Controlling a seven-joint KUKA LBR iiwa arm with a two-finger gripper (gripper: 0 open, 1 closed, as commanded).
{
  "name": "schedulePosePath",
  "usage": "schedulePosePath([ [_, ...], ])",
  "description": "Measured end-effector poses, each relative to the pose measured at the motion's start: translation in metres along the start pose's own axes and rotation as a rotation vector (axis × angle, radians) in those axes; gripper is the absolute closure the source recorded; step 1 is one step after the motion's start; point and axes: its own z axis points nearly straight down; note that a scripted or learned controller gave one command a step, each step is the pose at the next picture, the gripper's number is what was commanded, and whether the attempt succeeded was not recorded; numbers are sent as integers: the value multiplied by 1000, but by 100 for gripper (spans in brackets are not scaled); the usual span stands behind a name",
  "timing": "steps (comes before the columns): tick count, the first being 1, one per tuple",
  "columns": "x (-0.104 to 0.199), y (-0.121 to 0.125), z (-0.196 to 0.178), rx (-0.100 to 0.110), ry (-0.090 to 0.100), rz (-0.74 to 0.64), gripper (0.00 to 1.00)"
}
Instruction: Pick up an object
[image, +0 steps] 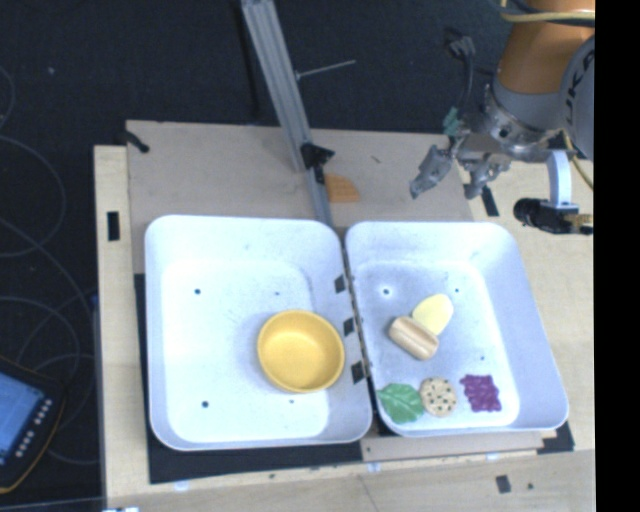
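My gripper (455, 180) hangs above the bench beyond the far rim of the right bin (520, 270), its two fingers spread apart with nothing between them. In that bin lie a pale yellow slice (433, 312) touching a tan bread roll (412, 337) near the middle. Along the bin's near side sit a green leaf (401, 402), a round cookie (438, 396) and a purple grape bunch (482, 392). A yellow bowl (299, 350) rests upright in the left bin (190, 260), close to the divide.
A slanted grey metal post (285, 95) rises from the bench behind the two bins, ending at a black clamp. A small orange patch (342, 189) lies on the bench near it. A tablet-like device (22, 420) sits at the lower left.
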Motion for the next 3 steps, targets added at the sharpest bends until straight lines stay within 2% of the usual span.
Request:
schedulePosePath([
  [1, 0, 0, 0, 0, -1, 0, 0],
  [3, -5, -5, 126, 6, -1, 5, 0],
])
